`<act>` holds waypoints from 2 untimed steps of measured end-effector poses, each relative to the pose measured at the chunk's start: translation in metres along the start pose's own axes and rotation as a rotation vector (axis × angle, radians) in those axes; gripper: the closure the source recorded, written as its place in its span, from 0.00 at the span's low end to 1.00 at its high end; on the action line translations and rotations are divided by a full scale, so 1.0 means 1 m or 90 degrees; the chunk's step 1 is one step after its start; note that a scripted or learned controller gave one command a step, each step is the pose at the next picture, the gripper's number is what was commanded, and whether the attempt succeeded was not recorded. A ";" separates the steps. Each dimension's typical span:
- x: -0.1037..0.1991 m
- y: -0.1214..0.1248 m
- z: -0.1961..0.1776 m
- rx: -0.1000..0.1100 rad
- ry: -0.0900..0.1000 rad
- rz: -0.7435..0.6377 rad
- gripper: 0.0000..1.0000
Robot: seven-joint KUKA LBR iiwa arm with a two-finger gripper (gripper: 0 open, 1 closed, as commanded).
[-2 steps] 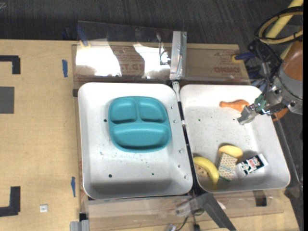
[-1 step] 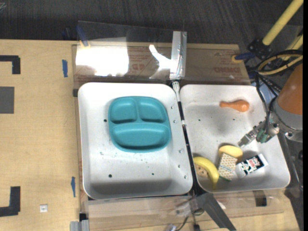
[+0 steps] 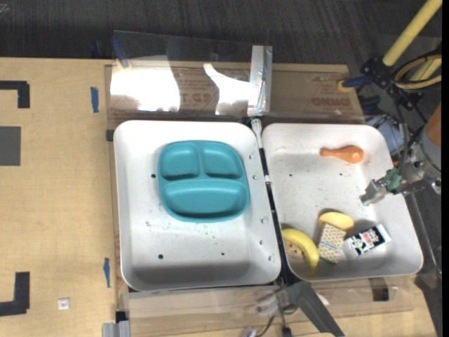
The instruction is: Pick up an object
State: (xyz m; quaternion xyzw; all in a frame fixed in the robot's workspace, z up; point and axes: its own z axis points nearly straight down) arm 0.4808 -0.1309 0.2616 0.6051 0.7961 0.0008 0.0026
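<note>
While the gripper (image 3: 373,192) hangs over the right edge of the right bin (image 3: 295,149), its state cannot be made out at this size; nothing visible in it. Nearest object: small black-and-white carton (image 3: 367,241), below the gripper and apart from it, near the bin's front right corner. Just left of the carton: patterned packet (image 3: 331,243), a yellow piece (image 3: 336,221) above it, banana (image 3: 302,248) at front left. Orange drumstick-shaped toy (image 3: 342,153) near the back wall. Left bin (image 3: 137,188) holds a teal divided plate (image 3: 203,180).
</note>
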 end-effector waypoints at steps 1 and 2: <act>-0.037 0.018 0.099 0.005 0.003 -0.103 1.00; -0.005 -0.003 0.164 0.001 0.001 -0.165 1.00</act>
